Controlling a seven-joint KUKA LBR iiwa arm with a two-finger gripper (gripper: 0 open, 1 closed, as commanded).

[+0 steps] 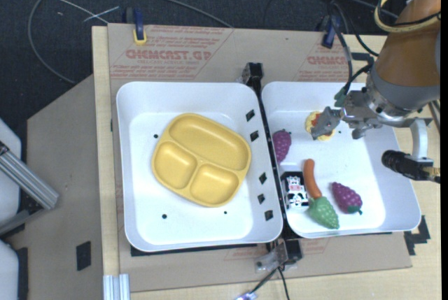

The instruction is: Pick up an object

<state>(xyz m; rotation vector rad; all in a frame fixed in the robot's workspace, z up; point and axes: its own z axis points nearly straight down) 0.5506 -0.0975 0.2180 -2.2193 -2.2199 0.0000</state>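
In the right bin (367, 159) lie several toy foods. A small yellow-orange item (314, 125) rests near the bin's far side, and my gripper (327, 122) is right at it, partly covering it from the right. Whether it is touching the item I cannot tell. A purple grape bunch (281, 145) lies by the bin's left wall. An orange carrot (311, 179) with a green leafy top (323, 212) lies near the front, beside a second purple bunch (346, 196) and a small black-and-white piece (295, 191).
A yellow sectioned plate (201, 159) sits in the middle of the left bin (140, 117). A black divider with clips (262, 152) runs between the bins. The arm's orange band and grey wrist (406, 61) hang over the right bin's far right corner.
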